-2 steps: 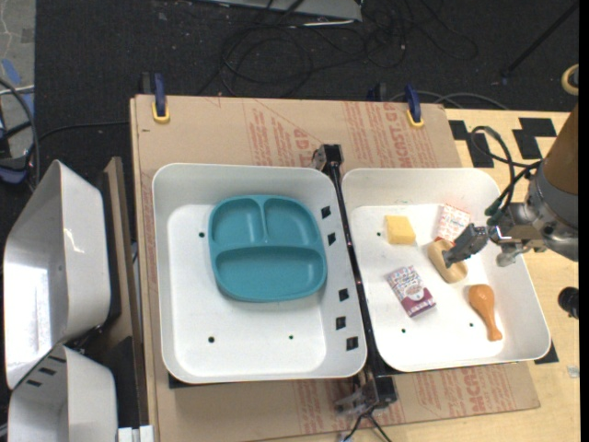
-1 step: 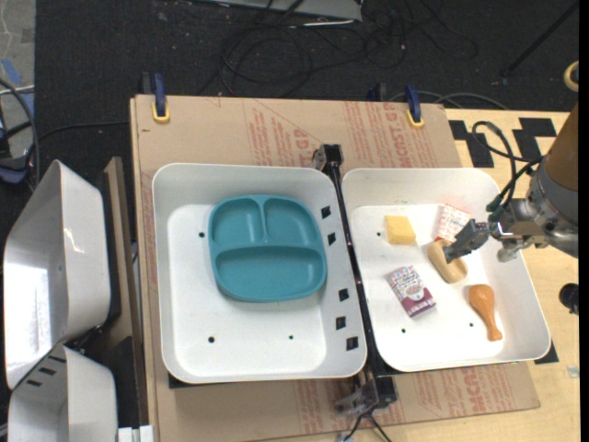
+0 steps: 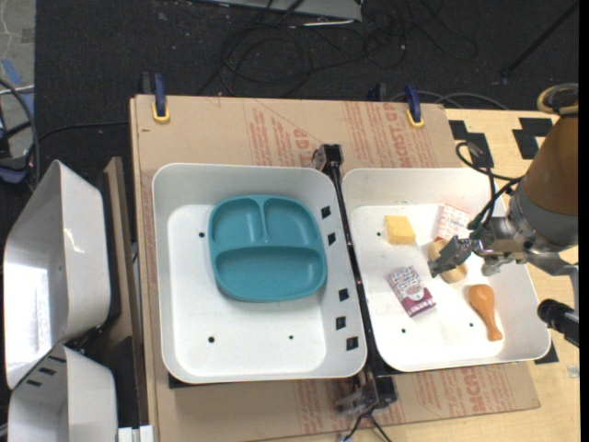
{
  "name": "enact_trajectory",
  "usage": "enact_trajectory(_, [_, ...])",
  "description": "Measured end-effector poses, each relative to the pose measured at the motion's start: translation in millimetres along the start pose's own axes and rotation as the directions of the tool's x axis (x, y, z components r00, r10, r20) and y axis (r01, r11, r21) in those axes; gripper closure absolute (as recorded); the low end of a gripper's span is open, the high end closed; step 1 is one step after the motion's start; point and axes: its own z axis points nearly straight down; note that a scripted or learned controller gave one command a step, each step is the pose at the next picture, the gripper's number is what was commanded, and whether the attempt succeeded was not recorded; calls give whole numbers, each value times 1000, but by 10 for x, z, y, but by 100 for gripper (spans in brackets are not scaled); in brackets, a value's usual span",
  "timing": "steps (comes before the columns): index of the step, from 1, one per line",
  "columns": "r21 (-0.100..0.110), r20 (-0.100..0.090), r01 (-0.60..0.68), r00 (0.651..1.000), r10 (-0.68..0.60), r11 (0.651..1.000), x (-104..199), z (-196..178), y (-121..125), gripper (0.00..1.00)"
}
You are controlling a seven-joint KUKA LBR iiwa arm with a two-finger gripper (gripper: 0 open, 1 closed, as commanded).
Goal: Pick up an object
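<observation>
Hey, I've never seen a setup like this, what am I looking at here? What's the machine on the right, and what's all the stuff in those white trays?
This is one picture from a camera fixed above a workbench, looking down at a slant. The machine reaching in from the right is a robot arm, grey with an orange section; at its end is a two-finger gripper meant to pick things up. On the bench sit two shallow white bins side by side. The left bin holds a teal divided plate. The right bin holds small items: a yellow block, a pink-and-white packet, a small purple packet and an orange toy drumstick. The gripper hangs low over the right bin among these items; I cannot tell whether it holds anything.
</observation>
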Motion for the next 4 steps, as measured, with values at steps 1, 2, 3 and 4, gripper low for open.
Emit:
enact_trajectory(1, [1,0,-1,1000,1,1000,-31,459,60,0])
enact_trajectory(2, [3,-1,-1,1000,1,1000,16,959,-35,0])
enact_trajectory(3, [-3,0,-2,1000,2,1000,15,830,-17,100])
enact_trajectory(4, [-7,2,4,1000,-4,1000,55,397,-36,100])
